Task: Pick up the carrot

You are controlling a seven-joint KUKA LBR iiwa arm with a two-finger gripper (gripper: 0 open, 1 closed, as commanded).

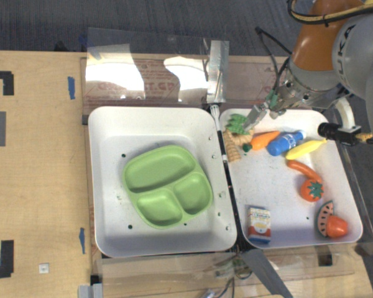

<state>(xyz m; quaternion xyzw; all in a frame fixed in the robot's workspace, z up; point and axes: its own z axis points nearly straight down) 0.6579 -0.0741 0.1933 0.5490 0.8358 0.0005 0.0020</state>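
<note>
Where the right-hand bin [280, 194] nears its upper left corner, the carrot [258, 139] lies on the white floor, orange body pointing right and green leafy top [237, 123] toward the bin's left wall. Touching the carrot's right end is a blue bottle-like toy [282, 143], and just right of that lies a yellow banana-shaped piece [306, 148]. Just left of the carrot, against the bin wall, sits a tan ridged item [234, 144] that is too small to identify. Below and right of the carrot lie an orange-red pepper [300, 168], a tomato [311, 190] and a watermelon slice [329, 220]; a small carton [258, 222] stands well below the carrot. Directly above the carrot the jaws [261, 113] hang on the grey arm [336, 39], tilted down toward its leafy end; whether they are released or clenched cannot be made out, and nothing is visibly held. Far left of the carrot, the other bin [105, 166] holds a green divided plate [167, 185], both bins resting on the desk [31, 166].
</note>
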